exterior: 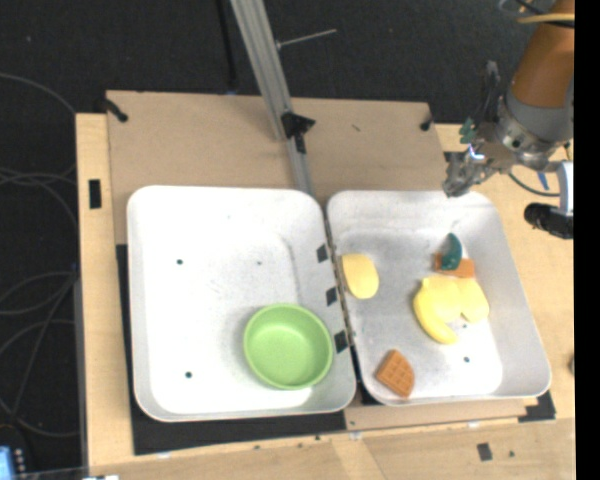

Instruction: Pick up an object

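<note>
A waffle-like orange piece [394, 372] is lying in the right bin [510, 368] with yellow items [448, 307]; a green bowl [288, 345] is sitting in the left bin [180, 228]. The gripper [462, 180] is hanging over the right bin's far rim, finger state indeterminable.

Two shallow white bins, matt plastic by the look: left bin [180, 228] and right bin [400, 228], both with fine dark speckling on the floor. Round lime-green bowl [288, 345] in left bin: smooth plastic, slight sheen. Beside the bowl, across the bin divide, pale yellow oval piece [360, 276]: smooth, matt. Bench top [380, 128] behind the bins: flat tan board, matt, wood-like. Slanted grey rail [260, 48] behind the bins: dull metal.
</note>
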